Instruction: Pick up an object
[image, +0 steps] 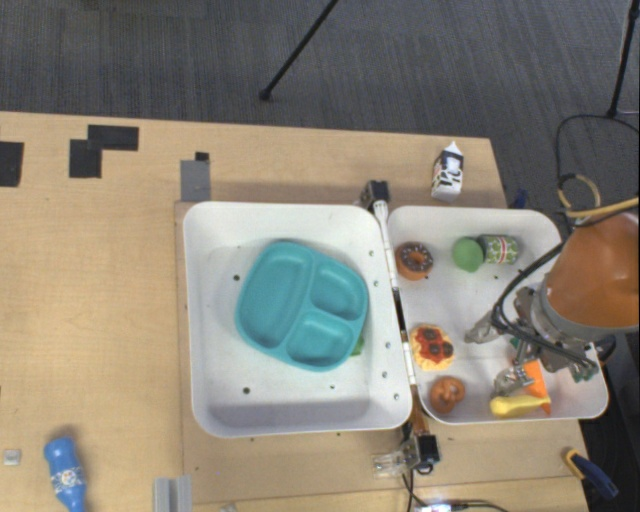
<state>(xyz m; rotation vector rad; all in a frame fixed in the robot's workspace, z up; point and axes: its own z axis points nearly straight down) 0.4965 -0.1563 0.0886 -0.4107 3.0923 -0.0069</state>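
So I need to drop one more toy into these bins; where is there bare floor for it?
Free: the left bin floor around the teal divided plate, mainly its left strip and front edge; also the right bin centre, between the donut and pizza toy. Crowded: the right bin's front right corner, under the gripper.

Single fixed camera stood above surface, looked down at slant. Both white bins, left bin and right bin, sat mid-frame at moderate range. Arm entered from frame right. Floor ran along top edge.
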